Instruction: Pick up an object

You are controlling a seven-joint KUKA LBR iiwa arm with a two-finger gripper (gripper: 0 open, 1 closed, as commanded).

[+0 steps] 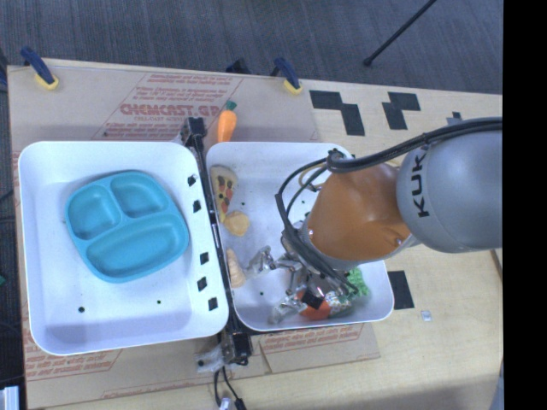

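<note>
Gripper [295, 284] hovering low in the right bin [256, 156]; finger spread not discernible. Red piece [314, 311] lying just beneath, green piece [359, 284] just beside. Advisable: centring over one piece, descending vertically, avoiding the near wall, closing gently. Blue plate [128, 225] sitting well apart.

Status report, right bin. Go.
Gripper low in right bin, finger state unclear. Nothing seen held. Red and green items under wrist. Pale food pieces beside it; blue plate in left bin.
</note>
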